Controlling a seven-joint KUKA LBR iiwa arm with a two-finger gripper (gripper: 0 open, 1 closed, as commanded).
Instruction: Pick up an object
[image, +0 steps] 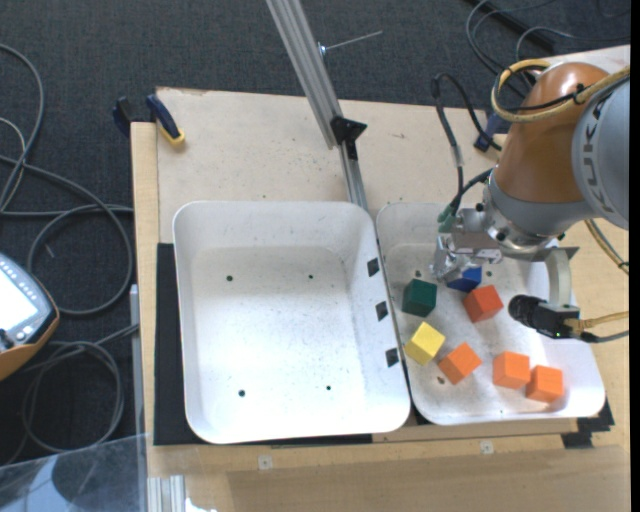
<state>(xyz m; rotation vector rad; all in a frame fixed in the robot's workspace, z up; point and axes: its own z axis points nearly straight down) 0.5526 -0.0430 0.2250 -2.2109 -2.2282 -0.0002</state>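
While the blue block (465, 281) lies in the right bin (590, 398) under the gripper (458, 262), whether the jaws are spread or pinching it cannot be told; just beside it are a red-orange block (483, 302) and a dark green block (420, 297); nearer the front lie a yellow block (426, 342) and three orange blocks (460, 362) (511, 369) (546, 383); the left bin (200, 300) adjoins.

blue-handled clamp (165, 118) on bench's far-left corner | metal pole (318, 85) | cables on dark floor (60, 215)
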